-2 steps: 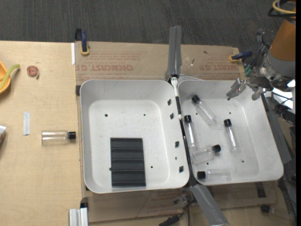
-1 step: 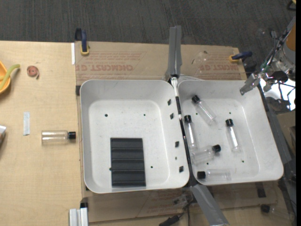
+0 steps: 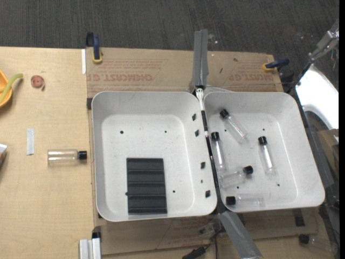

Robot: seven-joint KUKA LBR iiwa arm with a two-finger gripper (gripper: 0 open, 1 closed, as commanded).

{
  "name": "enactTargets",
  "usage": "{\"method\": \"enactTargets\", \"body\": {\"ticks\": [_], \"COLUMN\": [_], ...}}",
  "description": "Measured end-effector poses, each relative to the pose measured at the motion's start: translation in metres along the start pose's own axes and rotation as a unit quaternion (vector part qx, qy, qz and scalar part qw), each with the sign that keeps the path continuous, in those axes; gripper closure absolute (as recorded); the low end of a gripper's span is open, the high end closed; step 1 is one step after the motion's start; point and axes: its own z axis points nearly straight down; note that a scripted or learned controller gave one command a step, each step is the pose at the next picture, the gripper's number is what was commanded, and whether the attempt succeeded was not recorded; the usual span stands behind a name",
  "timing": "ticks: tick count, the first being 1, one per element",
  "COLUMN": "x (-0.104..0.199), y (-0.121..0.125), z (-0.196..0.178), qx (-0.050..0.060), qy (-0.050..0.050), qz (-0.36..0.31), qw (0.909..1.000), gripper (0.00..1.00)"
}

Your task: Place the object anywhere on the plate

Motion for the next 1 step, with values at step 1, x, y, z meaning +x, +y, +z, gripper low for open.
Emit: {"method": "enactTargets", "body": {"ticks": [1], "x": [-0.0011], "y": [0.0033], "z": [-0.0321], "qx": [0.0], "qy": [0.0], "qz": [0.07], "qw": [0.9976], "gripper": [0.0]}}
